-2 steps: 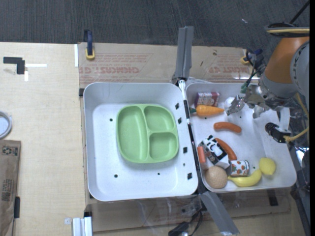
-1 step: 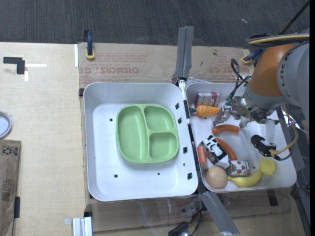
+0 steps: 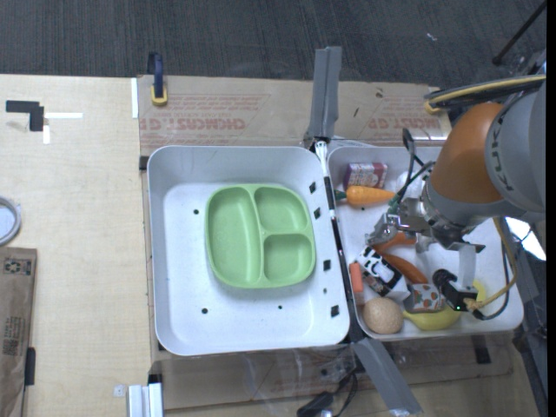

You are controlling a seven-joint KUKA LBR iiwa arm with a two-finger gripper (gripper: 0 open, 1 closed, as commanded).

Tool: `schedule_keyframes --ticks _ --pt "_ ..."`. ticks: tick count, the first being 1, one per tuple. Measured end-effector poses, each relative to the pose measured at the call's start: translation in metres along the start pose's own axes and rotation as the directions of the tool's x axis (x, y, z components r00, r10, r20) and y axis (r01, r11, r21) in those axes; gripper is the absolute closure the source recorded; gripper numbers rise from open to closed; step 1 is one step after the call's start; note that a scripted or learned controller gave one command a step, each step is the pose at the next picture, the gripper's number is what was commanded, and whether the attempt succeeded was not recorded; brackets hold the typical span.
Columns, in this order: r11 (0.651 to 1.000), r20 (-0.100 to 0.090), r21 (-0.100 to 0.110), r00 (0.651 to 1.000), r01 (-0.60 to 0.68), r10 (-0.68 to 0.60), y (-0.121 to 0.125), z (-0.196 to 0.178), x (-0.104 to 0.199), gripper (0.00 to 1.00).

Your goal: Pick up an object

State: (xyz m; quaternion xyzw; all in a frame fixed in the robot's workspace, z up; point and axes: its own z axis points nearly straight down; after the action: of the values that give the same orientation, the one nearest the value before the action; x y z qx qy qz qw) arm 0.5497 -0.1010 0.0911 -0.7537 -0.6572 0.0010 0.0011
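- Objects for picking crowd the right bin [image 3: 512, 315], a shallow white tray with rounded corners, and none of them sits between the robot's fingers.
- Nearest the front edge of that bin lies a smooth tan egg-shaped thing [image 3: 382, 315], and just beside it a yellow bowl-like piece [image 3: 432, 321] with a small printed packet [image 3: 425, 299] resting against it.
- A little farther back are a black-and-white patterned piece [image 3: 376, 266] and a glossy orange-red sausage shape [image 3: 405, 268]; a thin orange stick [image 3: 355, 277] lies along the bin's left wall.
- The gripper [image 3: 408, 227] hangs low over the middle of this bin, all metal and cables; whether its fingers are apart or together I cannot tell from here.
- Behind it lie a toy carrot [image 3: 368, 195] and a small pinkish box [image 3: 365, 175].
- The grey arm [image 3: 512, 159] with its orange band hides the bin's far right corner.
- The left bin [image 3: 169, 259] holds a matte green divided plate [image 3: 261, 234] with three compartments.
- Both bins stand on a pale wooden surface [image 3: 69, 181].
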Motion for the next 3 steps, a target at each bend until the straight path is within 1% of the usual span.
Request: schedule_keyframes --ticks 1,2,3 --pt "1.0 0.0 0.0 1.0 0.0 0.0 0.0 0.0 0.0 0.0" --pt "1.0 0.001 0.001 1.0 -0.004 0.004 0.0 -0.009 -0.001 1.0" --pt "0.979 0.001 -0.001 0.979 0.205 -0.205 0.027 -0.1 0.016 1.0"
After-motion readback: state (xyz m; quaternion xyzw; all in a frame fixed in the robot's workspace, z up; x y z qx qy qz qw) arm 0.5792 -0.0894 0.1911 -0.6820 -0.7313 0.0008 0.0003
